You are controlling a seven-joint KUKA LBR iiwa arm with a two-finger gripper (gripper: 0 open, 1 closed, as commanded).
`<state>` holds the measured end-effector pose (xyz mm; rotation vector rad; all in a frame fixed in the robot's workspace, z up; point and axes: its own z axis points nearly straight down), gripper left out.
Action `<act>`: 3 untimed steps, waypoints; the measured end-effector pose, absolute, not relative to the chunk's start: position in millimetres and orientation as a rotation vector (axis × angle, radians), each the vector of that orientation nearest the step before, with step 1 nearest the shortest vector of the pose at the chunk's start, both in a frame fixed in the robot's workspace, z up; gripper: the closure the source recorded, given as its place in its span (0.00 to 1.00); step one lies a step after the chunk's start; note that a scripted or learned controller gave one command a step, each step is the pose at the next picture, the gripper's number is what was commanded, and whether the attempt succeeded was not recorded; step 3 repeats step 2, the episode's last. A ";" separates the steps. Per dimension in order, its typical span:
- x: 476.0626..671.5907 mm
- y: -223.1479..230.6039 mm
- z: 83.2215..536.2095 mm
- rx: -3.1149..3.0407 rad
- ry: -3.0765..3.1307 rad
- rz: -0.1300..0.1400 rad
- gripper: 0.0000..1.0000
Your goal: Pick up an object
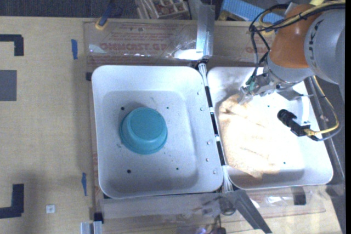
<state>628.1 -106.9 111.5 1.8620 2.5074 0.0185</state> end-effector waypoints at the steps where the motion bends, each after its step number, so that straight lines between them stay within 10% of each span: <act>1: 628.1 -106.9 111.5 1.862 2.507 0.019 0.00; 3: 644.9 -105.1 88.9 1.925 2.473 0.006 0.00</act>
